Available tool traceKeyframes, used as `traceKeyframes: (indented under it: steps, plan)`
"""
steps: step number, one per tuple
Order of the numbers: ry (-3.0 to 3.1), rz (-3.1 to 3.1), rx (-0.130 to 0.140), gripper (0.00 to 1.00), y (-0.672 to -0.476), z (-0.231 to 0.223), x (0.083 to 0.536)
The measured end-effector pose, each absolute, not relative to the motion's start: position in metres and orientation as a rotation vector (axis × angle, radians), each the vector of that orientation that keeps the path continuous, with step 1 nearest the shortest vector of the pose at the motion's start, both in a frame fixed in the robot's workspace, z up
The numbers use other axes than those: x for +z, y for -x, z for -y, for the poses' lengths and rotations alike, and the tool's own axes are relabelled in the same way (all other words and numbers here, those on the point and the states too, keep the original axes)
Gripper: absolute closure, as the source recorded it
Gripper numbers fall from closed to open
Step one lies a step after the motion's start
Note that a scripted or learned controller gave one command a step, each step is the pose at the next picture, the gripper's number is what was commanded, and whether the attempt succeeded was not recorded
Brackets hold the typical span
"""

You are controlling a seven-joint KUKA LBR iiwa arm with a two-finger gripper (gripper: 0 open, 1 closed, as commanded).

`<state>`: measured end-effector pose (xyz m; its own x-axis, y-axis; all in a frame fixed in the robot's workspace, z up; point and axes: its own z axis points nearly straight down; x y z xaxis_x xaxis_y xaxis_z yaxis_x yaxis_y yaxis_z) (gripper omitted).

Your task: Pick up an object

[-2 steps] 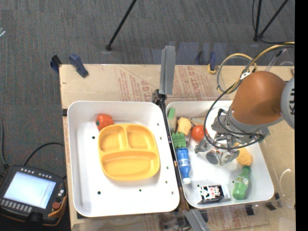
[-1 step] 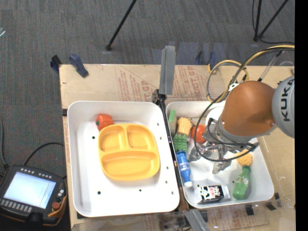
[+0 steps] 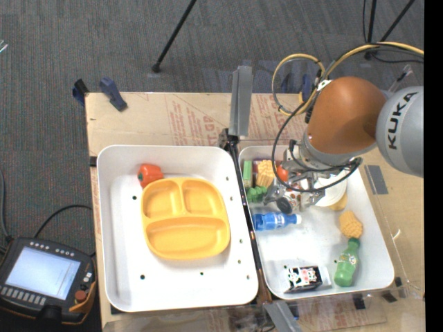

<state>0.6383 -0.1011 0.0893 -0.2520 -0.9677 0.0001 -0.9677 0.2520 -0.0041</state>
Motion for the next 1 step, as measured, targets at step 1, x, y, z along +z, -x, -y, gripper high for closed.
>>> traceKeyframes:
  steps: [1]
  plan:
    - [1.879,-2.515,0.006,0.0,-0.6066,0.0976,0.0872]
